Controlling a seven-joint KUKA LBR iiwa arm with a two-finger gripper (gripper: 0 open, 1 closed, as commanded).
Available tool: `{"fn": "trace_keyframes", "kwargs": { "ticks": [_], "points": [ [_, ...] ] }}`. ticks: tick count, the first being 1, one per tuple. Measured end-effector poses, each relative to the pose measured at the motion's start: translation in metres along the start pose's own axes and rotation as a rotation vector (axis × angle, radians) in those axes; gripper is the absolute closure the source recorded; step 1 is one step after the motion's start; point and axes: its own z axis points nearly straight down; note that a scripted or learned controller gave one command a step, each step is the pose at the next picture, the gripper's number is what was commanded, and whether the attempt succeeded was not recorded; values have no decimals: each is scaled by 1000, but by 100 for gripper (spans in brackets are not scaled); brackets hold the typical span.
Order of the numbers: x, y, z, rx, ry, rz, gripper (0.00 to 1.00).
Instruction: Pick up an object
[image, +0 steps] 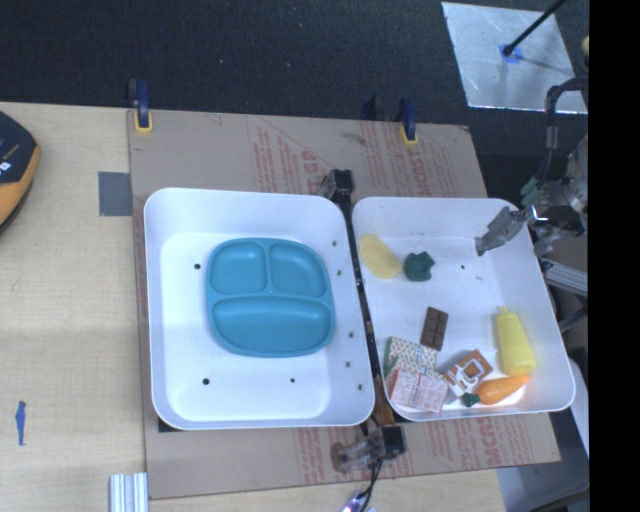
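While the gripper (497, 232) hung over the upper right corner of the right bin (452, 209), whether it stood wide or narrow could not be told from the camera view, and nothing showed between its tips. Every candidate lay in that bin: a pale yellow lemon-like piece (379, 256) near the upper left, a dark green lump (418, 265) just beside it, a brown chocolate bar (434, 326) near the middle, a yellow bottle (514, 340) toward the right wall, an orange carrot (502, 388) below it, and small printed cartons (417, 388) crowded along the lower edge. The left bin (170, 300) held a blue divided plate (268, 296). These looked like light, stiff plastic toys, probably smooth and apt to slip. The green lump seemed the likeliest choice, standing apart and small enough to pinch across its middle; the bottle would want taking across its narrow width.
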Motion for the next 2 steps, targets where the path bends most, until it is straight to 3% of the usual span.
{"fn": "trace_keyframes", "kwargs": {
  "ticks": [1, 2],
  "points": [
    [33, -8, 116, 13, 4, -3, 0],
    [56, -28, 186, 8, 3, 0, 0]
  ]
}}
